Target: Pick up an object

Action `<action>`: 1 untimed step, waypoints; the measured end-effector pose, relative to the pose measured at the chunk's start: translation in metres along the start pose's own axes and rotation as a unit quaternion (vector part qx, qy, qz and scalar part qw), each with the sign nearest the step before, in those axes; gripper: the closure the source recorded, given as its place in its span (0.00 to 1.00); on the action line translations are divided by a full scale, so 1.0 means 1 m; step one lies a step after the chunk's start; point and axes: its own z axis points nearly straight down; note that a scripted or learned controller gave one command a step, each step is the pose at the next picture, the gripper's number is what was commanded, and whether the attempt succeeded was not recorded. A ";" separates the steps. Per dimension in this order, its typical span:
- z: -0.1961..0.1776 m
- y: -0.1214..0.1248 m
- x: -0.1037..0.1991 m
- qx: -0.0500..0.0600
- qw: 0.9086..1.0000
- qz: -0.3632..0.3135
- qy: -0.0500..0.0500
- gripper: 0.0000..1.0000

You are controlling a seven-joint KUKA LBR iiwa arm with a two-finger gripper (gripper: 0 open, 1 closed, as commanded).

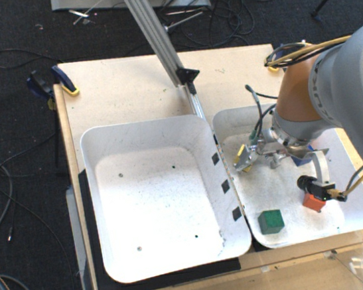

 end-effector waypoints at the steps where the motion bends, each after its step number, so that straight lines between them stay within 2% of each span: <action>1: 0.000 0.021 -0.021 -0.001 1.000 0.004 -0.002 0.00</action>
